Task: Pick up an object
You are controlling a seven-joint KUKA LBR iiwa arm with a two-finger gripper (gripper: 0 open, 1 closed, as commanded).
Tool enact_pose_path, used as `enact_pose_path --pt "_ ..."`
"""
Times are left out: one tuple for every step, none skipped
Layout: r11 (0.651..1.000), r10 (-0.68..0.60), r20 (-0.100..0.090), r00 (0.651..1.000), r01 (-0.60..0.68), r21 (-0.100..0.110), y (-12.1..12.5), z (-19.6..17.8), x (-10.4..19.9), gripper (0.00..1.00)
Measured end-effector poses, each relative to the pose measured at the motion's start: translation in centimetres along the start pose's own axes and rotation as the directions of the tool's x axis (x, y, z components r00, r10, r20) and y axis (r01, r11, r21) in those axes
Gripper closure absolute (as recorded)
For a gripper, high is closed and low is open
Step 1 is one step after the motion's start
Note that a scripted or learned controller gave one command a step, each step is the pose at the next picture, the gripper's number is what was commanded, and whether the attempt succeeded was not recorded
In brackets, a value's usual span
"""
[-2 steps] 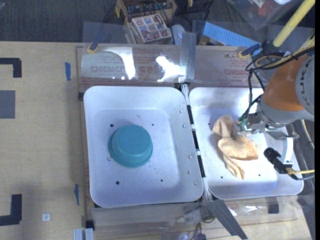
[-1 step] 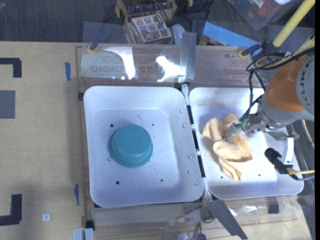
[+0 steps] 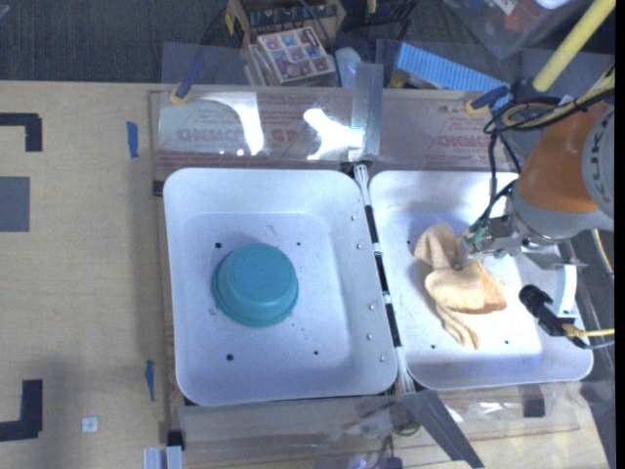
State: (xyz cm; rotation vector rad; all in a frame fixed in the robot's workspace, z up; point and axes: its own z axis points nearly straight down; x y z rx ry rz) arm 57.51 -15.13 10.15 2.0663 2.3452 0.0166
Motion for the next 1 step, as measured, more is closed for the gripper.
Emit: enact_pose_path --pt "0.986 -0.166 -0.007 0.986 0.166 0.016 6.27 -8.29 5.91 1.0"
